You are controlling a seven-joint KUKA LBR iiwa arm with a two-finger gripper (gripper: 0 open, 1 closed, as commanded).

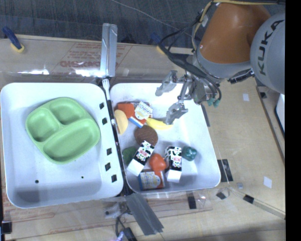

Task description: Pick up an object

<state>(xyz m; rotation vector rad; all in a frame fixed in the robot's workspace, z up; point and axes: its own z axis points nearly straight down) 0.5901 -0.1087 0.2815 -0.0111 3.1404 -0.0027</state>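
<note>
The arm (231,29) reaches in from the desk's right edge, and the hand (171,100) hangs over the far part of the right bin (203,134). Its two fingers stand well apart, one near the bin's far rim, the other lower by the banana (158,124). Nothing sits between them: the hand is wide and empty.

Open room: the far right corner of the right bin is bare white floor, and so is the strip along its right wall. The clutter crowds the bin's left and near sides.

In the pile, an orange-red piece (124,108) and a pale yellow piece (120,121) lie against the left wall, a small white packet (142,109) just beside them. The yellow banana lies close under the lower finger, whether touching it I cannot tell. A brown round piece (146,134) sits mid-bin. Nearer the near rim, two cow-print cartons (142,157) and (174,162) flank a red round item (157,161), with a can (150,180) at the rim itself. A teal lump (190,153) rests alone toward the right wall, with bare floor on its far side.

The left bin (20,185) carries a green divided plate (62,129) toward its far left, with white floor along the near edge.
</note>
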